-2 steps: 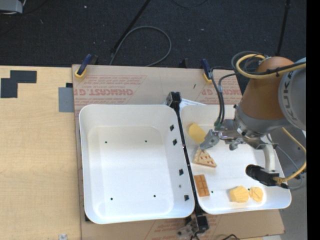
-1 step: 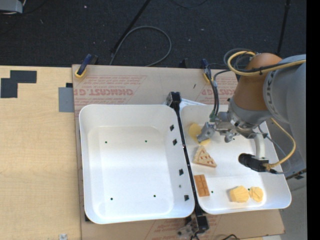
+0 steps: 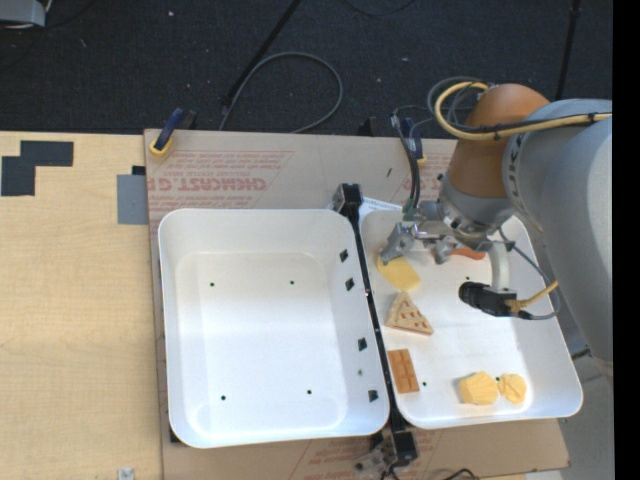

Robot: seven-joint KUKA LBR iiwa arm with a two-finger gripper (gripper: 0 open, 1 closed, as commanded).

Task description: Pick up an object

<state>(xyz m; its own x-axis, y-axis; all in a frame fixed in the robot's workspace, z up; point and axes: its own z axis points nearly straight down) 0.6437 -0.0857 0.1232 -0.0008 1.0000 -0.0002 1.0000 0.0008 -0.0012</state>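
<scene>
Arm: I see the grey arm (image 3: 560,198) reach in from the right, its orange band (image 3: 495,143) above the right bin (image 3: 545,363).
End effector: the end effector (image 3: 420,240) hangs low over the far left part of that bin; I cannot tell from here how it is set.
Yellow block: a pale yellow block (image 3: 401,273) lies just below and left of the end effector, close beside it; whether they touch I cannot tell.
Wedge: a tan wedge (image 3: 409,316) lies just nearer the camera than the block.
Bar: an orange-brown bar (image 3: 403,370) lies by the bin's left wall.
Lumps: two yellow lumps (image 3: 491,388) lie side by side at the near edge, well apart from the end effector.
Left bin: the left bin (image 3: 175,268) stands alongside on the worktop (image 3: 70,318).
</scene>
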